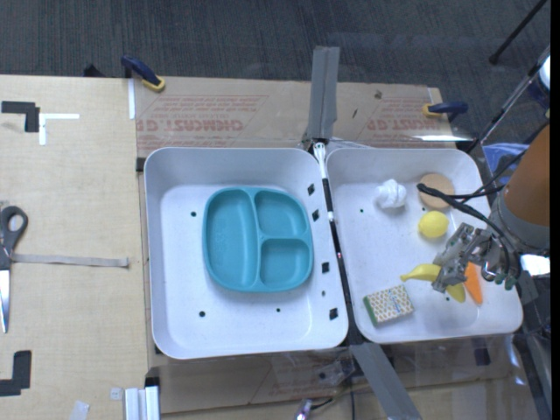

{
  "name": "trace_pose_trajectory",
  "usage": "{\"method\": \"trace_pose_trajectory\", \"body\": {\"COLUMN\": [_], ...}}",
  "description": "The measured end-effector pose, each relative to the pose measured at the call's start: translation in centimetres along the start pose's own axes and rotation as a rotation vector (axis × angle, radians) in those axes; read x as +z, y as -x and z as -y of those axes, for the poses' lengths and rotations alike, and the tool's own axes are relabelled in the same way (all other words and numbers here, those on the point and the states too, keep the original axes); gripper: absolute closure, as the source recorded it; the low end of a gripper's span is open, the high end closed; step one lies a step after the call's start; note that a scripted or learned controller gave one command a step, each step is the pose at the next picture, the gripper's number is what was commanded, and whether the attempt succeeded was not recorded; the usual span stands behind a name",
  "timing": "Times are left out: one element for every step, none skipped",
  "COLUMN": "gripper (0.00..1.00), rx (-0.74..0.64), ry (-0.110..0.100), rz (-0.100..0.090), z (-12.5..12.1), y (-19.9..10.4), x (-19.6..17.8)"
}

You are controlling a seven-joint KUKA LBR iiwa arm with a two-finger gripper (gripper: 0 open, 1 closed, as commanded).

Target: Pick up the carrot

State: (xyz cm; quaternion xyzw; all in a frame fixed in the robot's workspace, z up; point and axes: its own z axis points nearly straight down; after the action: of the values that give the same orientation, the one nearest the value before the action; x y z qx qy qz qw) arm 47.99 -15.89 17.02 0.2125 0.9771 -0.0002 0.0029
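Note:
The carrot (473,283) is a short orange piece lying near the front right corner of the right bin (367,175). My gripper (450,276) hangs low over the bin just left of the carrot, above the right end of a yellow banana (422,274). The gripper's metal body hides part of the banana and touches or nearly touches the carrot's left side. Nothing is visibly lifted off the bin floor.
The right bin also holds a yellow lemon (432,225), a tan round item (436,188), a white crumpled item (390,194) and a speckled sponge-like block (388,304). A teal divided plate (259,238) lies in the left bin (166,261). Scissors (9,234) rest on the bench at far left.

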Motion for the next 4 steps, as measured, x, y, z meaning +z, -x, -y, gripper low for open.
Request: {"method": "trace_pose_trajectory", "body": {"gripper": [1.00, 1.00, 1.00, 1.00], "rx": [0.010, 0.138, 0.232, 0.115], "ry": [0.001, -0.001, -0.001, 0.000], "rz": [-0.001, -0.003, -0.005, -0.002], "z": [-4.5, 0.1, -2.2, -4.9], "y": [-2.1, 6.4, -1.1, -2.3], "x": [-2.3, -10.4, -3.4, -1.6]}}
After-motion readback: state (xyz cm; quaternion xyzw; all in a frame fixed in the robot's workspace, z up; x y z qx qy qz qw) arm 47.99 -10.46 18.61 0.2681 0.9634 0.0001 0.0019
